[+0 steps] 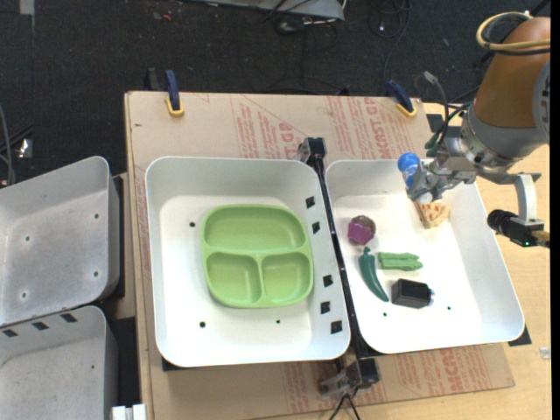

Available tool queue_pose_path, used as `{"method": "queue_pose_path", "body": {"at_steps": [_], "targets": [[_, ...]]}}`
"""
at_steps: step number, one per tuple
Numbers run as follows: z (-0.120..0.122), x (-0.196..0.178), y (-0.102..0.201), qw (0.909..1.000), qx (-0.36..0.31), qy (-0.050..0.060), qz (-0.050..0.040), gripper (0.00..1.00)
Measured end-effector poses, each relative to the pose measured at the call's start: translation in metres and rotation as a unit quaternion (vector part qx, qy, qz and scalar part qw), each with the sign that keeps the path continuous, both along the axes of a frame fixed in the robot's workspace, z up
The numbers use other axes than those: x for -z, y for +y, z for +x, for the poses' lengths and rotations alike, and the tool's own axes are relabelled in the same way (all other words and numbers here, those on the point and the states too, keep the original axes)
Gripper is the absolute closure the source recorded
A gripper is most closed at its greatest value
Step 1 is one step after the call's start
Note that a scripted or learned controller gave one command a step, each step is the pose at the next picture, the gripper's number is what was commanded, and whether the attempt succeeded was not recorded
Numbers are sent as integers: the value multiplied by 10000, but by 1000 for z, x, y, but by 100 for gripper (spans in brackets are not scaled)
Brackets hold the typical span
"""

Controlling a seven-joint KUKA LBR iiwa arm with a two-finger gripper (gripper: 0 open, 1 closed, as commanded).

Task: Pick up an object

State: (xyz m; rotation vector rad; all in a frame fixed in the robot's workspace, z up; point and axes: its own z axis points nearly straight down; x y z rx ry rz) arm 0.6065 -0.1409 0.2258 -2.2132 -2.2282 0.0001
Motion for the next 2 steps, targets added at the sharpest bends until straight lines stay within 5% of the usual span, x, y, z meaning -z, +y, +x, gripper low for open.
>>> {"method": "queue_pose_path", "body": {"at_steps": [2], "targets": [[0, -4, 101, 10000, 8, -6, -3, 100]]}}
